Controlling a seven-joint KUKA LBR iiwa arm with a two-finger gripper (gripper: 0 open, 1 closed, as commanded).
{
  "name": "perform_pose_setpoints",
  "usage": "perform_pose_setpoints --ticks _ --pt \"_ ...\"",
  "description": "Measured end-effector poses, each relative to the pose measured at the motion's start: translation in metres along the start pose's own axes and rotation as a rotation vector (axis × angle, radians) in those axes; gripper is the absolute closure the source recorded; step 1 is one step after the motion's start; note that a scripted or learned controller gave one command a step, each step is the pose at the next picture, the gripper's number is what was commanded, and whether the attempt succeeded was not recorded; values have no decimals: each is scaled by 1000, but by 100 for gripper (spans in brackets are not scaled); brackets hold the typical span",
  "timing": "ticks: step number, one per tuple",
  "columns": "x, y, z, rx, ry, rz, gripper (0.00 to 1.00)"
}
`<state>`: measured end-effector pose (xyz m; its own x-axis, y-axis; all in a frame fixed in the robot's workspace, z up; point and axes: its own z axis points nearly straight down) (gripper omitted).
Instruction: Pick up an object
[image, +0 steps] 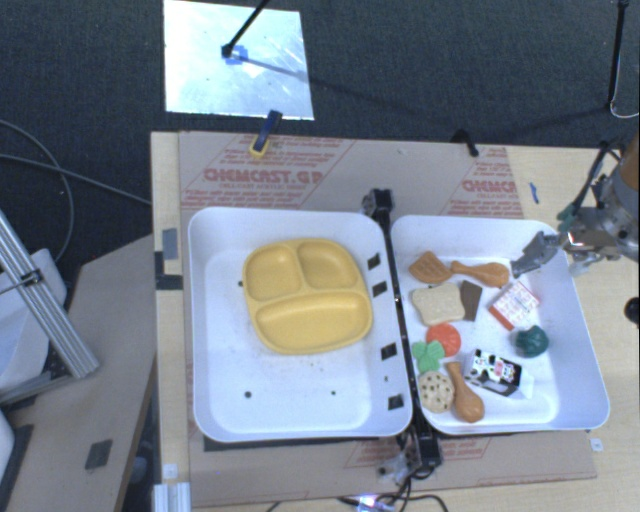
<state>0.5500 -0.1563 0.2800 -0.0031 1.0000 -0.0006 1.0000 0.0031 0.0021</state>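
Observation:
The right white bin (590, 375) holds several toy foods. A fried drumstick (462, 270) lies at the top, with a bread slice (436, 303) and a brown piece (471, 297) below it. A red-and-white packet (514, 304) and a dark green ball (531, 341) lie toward the right. Lower down are a red tomato slice (447, 338), a green leaf (427, 355), a black-and-white carton (495, 371), a cookie (435, 391) and a second drumstick (466, 396). My gripper (555, 250) hangs over the bin's upper right corner, just above the packet, with nothing seen in it.
The left white bin (215, 400) holds a yellow divided plate (307, 295). A black clip strip (392, 320) runs between the bins. A shiny sheet (238, 58) lies beyond the bench at the top, and a metal frame (40, 300) stands at the left.

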Motion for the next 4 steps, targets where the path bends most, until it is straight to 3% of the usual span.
perform_pose_setpoints --ticks 1,2,3,4 --pt "25 -1 182 15 5 0 0" --pt "76 -6 197 4 4 -4 0" --pt "73 -4 185 -1 1 1 100" --pt "72 -4 185 -1 1 2 0"
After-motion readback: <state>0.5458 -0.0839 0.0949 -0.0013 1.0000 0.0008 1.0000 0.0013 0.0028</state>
